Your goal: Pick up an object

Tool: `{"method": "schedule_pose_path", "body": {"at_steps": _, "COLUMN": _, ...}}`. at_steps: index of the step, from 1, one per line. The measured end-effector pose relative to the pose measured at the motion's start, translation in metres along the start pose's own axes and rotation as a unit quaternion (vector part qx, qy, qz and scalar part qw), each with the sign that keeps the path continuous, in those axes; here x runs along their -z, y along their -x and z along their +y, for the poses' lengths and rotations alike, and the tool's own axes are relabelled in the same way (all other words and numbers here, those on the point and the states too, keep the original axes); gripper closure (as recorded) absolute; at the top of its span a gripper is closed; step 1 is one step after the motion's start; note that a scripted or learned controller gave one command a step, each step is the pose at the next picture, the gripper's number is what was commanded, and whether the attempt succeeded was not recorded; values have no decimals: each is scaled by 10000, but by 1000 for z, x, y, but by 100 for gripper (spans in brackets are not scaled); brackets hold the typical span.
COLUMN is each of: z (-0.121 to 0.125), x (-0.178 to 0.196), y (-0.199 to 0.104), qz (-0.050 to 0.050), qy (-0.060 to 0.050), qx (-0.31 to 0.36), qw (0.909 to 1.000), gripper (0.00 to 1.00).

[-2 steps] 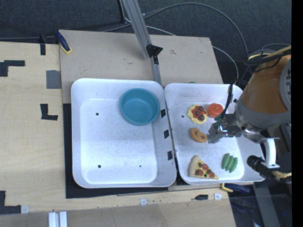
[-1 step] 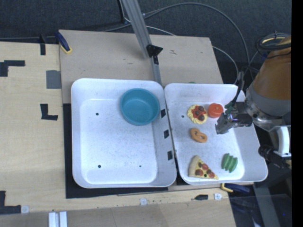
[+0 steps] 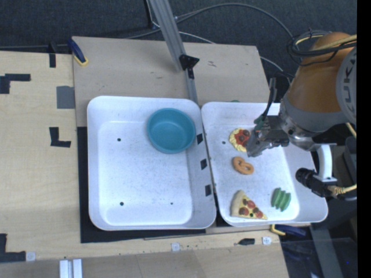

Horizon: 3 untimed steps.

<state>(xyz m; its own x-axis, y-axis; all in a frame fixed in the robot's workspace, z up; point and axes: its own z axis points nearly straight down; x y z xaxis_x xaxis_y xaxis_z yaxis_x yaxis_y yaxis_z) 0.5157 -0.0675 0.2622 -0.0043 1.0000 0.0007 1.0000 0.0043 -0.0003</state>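
Hovering over the right bin [image 3: 301, 210], the gripper [image 3: 255, 147] sits beside the round pizza toy [image 3: 238, 138], its grip state unclear.

A robotics lab set up for grasping trials.

The table [image 3: 35, 155] is bare pale plywood marked with strips of black tape [image 3: 57, 138]. At its centre two shallow white bins [image 3: 104, 213] sit side by side on a black mat [image 3: 83, 178]. A grey and orange industrial arm [image 3: 319, 97] enters from 3 o'clock, trailing loose cables [image 3: 243, 7] over dark carpet [image 3: 87, 10] at 12 o'clock. A slanted metal post [image 3: 168, 28] rises from the board behind the bins. The contents are props: a blue bowl [image 3: 171, 130] and toy food, such as a plastic pizza slice [image 3: 246, 205] at 5 o'clock.
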Motion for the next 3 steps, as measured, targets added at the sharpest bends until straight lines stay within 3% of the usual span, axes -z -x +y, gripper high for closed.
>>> {"method": "schedule_pose_path", "body": {"at_steps": 3, "z": 56, "x": -23, "y": -145, "qz": -6, "qy": -4, "qx": 0, "qw": 10000, "gripper": 100}}
